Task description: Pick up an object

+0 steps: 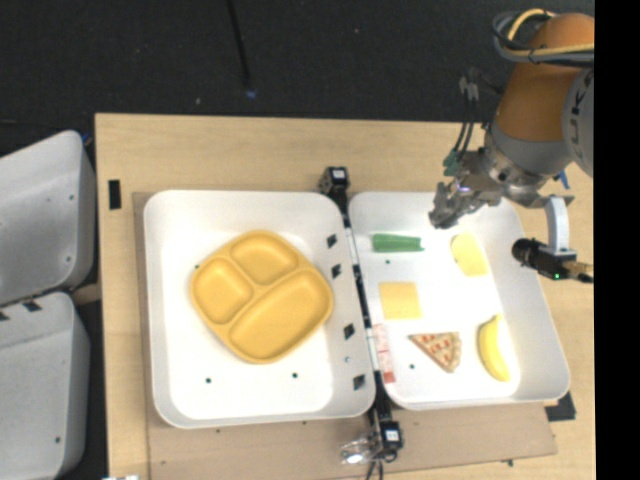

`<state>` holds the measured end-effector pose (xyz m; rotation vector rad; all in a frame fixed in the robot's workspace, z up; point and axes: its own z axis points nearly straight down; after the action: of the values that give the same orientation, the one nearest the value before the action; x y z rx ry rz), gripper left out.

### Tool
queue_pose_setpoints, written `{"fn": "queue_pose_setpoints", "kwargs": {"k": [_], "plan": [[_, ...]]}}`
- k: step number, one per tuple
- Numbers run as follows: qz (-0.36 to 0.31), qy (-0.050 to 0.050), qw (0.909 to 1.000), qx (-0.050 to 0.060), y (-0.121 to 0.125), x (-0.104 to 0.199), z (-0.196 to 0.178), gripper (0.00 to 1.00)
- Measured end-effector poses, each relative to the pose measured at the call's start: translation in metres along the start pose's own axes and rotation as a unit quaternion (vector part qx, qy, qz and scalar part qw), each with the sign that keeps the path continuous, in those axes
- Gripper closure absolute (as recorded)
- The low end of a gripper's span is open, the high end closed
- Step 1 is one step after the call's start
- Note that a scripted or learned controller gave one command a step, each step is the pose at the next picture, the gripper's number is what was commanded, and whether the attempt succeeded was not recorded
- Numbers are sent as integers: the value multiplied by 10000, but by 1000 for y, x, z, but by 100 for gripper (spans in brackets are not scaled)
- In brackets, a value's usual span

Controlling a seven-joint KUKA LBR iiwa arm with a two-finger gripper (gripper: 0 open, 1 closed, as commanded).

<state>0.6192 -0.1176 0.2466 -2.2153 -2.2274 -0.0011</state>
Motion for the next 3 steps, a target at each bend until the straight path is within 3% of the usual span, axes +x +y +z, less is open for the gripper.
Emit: {"fn": "queue_pose_setpoints", "kwargs": {"k": [3], "plan": [[-3, 1, 10000, 8, -37, 150, -19, 100]]}}
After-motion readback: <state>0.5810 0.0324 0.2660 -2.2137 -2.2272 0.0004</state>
